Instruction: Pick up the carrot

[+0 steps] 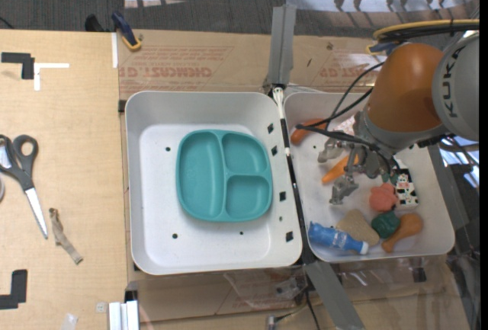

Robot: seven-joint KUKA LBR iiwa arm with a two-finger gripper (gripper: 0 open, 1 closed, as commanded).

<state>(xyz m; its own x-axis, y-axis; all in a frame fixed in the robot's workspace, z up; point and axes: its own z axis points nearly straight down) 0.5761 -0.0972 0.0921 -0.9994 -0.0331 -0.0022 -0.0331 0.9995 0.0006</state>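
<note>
An orange, tapered carrot (pixel 332 172) lies in the right bin (pixel 438 245), left of the middle. My gripper (pixel 347 182) hangs low over the bin, right beside and partly over the carrot's right end. The metal wrist parts hide where the two meet, so I cannot make out a grip on it. The arm's orange band (pixel 408 88) looms above the bin's far right corner.
Another orange piece (pixel 300 133) lies in the right bin's far left corner. Near its front are a blue bottle (pixel 336 238), a tan piece (pixel 357 225), a green toy (pixel 386 225), a red one (pixel 383 198) and a brown drumstick (pixel 404 230). The left bin holds a teal divided plate (pixel 225 174).
</note>
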